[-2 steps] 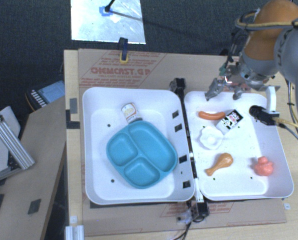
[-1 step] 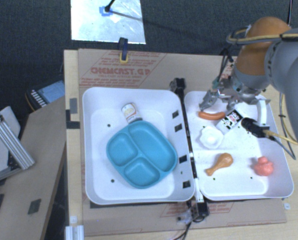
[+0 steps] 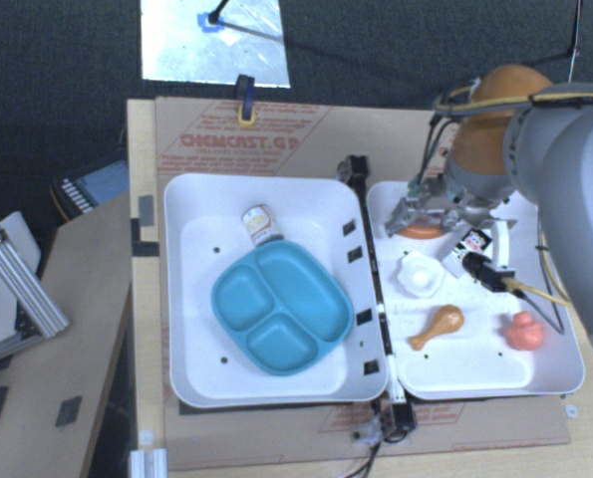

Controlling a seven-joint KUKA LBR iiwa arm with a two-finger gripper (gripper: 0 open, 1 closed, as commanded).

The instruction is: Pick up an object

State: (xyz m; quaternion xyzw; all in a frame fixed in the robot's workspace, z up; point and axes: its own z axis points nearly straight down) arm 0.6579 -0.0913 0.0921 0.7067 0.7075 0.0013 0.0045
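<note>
My gripper (image 3: pixel 422 217) is low in the right bin (image 3: pixel 555 371), near its back left corner. Directly below it lies a flat orange item (image 3: pixel 422 232), partly covered by the gripper. In front of that lies a white piece like a fried egg (image 3: pixel 418 275). A tan toy drumstick (image 3: pixel 438 325) rests further forward, and a pink toy (image 3: pixel 524 332) sits at the front right.
The left bin (image 3: pixel 191 366) holds a blue divided plate (image 3: pixel 281 307) and a small jar (image 3: pixel 261 225) lying behind it. A black divider (image 3: pixel 368 267) runs between the bins. The grey arm (image 3: pixel 565 157) covers the right bin's back right part.
</note>
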